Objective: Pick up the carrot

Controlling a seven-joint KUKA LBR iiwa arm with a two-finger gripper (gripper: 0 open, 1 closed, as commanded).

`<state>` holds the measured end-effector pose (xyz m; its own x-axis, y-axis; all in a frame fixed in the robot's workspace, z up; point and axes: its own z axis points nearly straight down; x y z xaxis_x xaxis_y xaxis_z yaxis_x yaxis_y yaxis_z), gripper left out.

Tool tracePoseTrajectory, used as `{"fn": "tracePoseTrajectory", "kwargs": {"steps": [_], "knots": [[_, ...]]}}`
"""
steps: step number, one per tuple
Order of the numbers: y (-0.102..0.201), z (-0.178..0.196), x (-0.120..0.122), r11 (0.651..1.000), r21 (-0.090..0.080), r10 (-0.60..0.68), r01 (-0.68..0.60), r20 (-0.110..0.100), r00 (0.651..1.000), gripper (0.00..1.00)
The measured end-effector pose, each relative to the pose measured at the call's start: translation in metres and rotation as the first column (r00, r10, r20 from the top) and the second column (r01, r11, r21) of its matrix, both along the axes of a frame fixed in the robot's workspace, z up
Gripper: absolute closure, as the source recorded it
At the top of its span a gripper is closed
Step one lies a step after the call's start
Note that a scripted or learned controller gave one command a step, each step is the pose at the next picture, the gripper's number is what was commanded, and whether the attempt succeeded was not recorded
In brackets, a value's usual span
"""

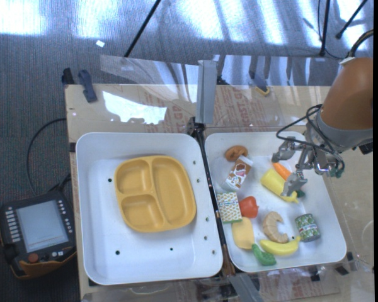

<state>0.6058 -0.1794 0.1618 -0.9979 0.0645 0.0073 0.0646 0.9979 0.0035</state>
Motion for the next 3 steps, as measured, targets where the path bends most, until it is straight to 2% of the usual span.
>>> {"fn": "tracePoseTrajectory", "kwargs": {"steps": [1,2,3], "knots": [[-0.025,-0.079,0.032,0.999,0.0,-0.043,0.043,0.0,0.999,0.0],[-0.022,-0.062,0.038,0.999,-0.001,-0.036,0.036,0.015,0.999,1.0],[-0.03,-0.065,0.009,0.952,-0.003,0.306,-0.306,0.01,0.952,1.0]]}}
